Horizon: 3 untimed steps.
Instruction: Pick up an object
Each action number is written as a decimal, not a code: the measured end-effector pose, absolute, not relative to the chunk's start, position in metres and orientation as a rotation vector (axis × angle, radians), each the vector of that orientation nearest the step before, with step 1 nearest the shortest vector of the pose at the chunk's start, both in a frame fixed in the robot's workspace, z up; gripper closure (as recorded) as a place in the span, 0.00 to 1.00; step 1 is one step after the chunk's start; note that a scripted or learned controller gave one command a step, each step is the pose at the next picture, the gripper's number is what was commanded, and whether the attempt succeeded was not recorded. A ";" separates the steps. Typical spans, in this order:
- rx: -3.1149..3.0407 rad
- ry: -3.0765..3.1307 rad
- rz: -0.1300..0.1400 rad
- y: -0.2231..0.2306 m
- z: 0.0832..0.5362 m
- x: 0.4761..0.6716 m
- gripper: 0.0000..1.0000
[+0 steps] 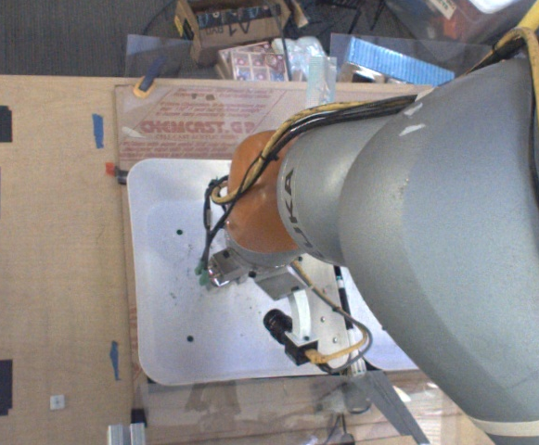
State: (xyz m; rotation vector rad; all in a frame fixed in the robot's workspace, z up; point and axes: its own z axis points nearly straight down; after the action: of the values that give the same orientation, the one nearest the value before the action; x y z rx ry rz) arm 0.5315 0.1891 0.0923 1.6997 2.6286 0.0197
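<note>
The grey arm with its orange band [255,202] reaches in from the right and hangs low over the white bin [158,341]. The gripper [218,269] shows as a small metal part under the orange band, pointing down to the bin floor left of centre. A small green object [200,272] peeks out at the gripper's left edge, touching or very near it. The arm's body hides the rest of that object and the bin's right half.
Small dark specks [189,338] dot the bin floor. A black cable fitting [278,324] and a white bracket hang below the wrist. A printed board [186,123] lies behind the bin. Bare wooden bench [46,248] stretches to the left.
</note>
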 end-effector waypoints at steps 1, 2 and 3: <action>1.030 2.950 0.014 0.206 0.092 0.547 1.00; 1.261 2.864 0.012 0.181 0.091 0.644 1.00; 1.808 2.563 0.012 0.145 0.093 0.619 1.00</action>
State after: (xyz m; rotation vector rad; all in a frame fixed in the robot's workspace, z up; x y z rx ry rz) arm 0.6194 0.1450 0.0931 1.8084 2.5629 0.0119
